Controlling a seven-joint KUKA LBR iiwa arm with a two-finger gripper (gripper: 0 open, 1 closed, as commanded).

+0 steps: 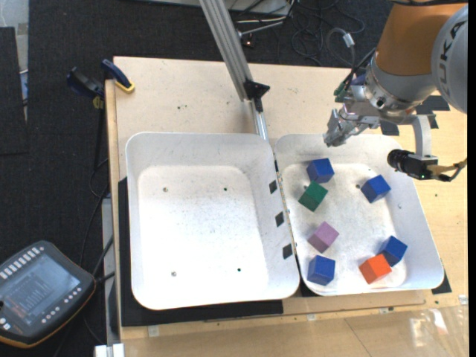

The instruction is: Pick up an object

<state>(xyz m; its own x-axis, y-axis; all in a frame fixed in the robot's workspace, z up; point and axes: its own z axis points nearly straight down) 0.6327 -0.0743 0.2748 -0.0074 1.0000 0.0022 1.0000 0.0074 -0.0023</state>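
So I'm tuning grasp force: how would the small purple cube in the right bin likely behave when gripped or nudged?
The small purple cube looks rigid with flat faces, so it should probably slide, not roll. It seems small and likely light, so a nudge may skid it across the smooth white right bin. It stands apart from its neighbours, probably leaving room for the gripper.

Place is robotics lab or test workshop. Industrial arm (416, 43), grey with orange band, reaches in from right over plywood desk (193, 99). Teach pendant (37, 292) with screen lies on dark floor at lower left. Loose cables (312, 36) run on floor behind desk. Slanted aluminium pole (227, 39) stands at desk's far side. Clamp (97, 80) grips desk's left corner. Two white bins (201, 214) side by side, coloured test cubes (321, 171) in right bin.
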